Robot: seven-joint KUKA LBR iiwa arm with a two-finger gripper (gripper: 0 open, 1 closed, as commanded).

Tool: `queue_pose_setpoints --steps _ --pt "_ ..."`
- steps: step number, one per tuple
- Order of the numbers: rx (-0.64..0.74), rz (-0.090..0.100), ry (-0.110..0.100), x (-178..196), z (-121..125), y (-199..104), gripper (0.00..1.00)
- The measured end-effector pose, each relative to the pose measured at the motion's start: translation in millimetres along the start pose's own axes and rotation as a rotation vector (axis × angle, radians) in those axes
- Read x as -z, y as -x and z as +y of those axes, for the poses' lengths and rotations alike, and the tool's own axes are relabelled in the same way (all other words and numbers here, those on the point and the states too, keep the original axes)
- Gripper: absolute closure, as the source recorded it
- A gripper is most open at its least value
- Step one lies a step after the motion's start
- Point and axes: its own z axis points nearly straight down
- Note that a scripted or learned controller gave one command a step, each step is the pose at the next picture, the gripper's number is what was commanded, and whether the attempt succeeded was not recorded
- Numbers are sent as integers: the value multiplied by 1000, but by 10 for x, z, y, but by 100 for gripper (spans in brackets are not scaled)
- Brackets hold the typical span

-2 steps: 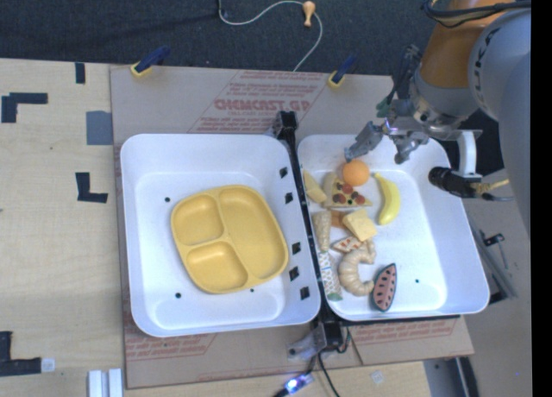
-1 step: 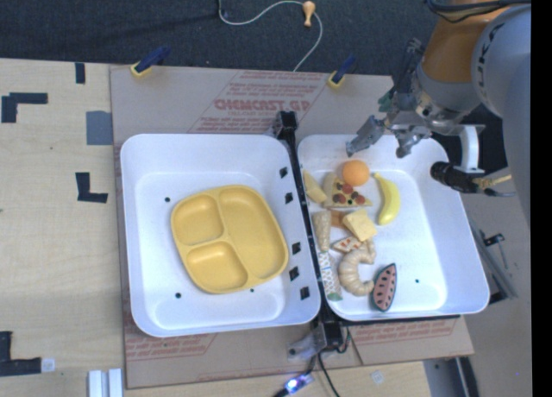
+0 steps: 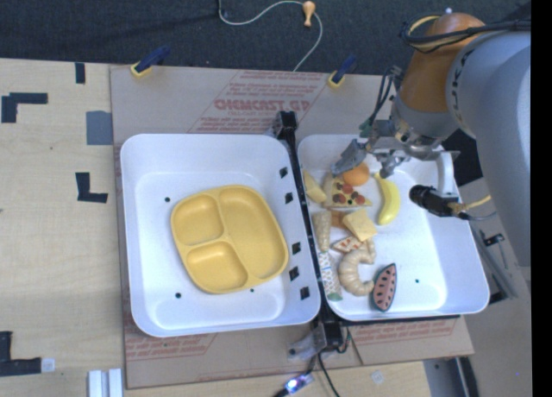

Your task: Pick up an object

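The right bin (image 3: 448, 274) holds a heap of toy foods along its left side: an orange fruit (image 3: 354, 177), a pizza slice (image 3: 348, 198), a banana (image 3: 390, 201), a cheese wedge (image 3: 360, 225), a corn cob (image 3: 322, 230), a croissant (image 3: 354, 273) and a watermelon slice (image 3: 384, 286). My gripper (image 3: 367, 160) hangs over the bin's far part, open, just beyond the orange fruit and the banana's top end. One finger (image 3: 348, 159) stands left of the fruit, the other near the banana. Nothing is between them.
The left bin (image 3: 147, 214) carries a yellow divided plate (image 3: 228, 238). A black divider (image 3: 293, 205) runs between the bins. The grey arm with its orange band (image 3: 440, 59) fills the upper right. A white cable (image 3: 267, 11) lies on the dark floor beyond.
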Motion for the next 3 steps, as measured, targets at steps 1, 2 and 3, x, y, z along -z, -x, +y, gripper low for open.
queue_pose_setpoints --steps 1,2,3 --pt "1 -1 1 -646 -15 -35 0" --pt "0 -1 5 -621 -18 -39 0" --pt "1 2 1 -520 -24 -49 100"
